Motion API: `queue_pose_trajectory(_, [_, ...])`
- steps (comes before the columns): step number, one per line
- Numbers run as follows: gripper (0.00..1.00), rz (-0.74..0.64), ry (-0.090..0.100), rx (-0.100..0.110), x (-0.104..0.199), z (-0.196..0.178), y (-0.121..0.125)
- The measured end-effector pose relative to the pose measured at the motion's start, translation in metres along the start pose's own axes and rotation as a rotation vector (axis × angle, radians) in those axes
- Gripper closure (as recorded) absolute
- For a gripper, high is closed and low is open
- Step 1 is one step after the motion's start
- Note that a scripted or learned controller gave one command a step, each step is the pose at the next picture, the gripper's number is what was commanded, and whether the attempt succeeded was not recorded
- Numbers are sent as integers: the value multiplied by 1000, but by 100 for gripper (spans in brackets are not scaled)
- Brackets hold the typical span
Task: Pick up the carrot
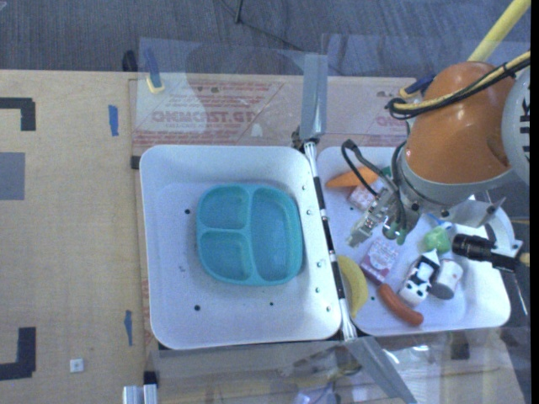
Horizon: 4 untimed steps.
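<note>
The carrot [354,178] lies just up-left of the tool [376,222], whose finger state I cannot tell.

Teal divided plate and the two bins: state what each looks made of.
Teal divided plate: seemingly moulded plastic, smooth with a soft sheen, rounded ridges between three compartments. Left bin and right bin: probably thin white plastic or painted metal, smooth, with rounded corners; the look leaves it open.
</note>
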<state>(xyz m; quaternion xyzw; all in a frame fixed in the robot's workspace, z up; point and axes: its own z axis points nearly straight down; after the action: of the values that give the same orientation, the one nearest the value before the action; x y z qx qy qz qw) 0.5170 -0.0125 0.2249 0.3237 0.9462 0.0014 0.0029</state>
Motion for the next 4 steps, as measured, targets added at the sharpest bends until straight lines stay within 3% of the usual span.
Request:
queue_pose_trajectory(1, [100,-495,3,0,5,40,37])
queue_pose_trajectory(2, [100,-731,3,-1,25,39,41])
queue_pose_trajectory(3, [100,-1015,1,-3,54,39,72])
queue_pose_trajectory(4, [100,-1056,3,-2,60,39,73])
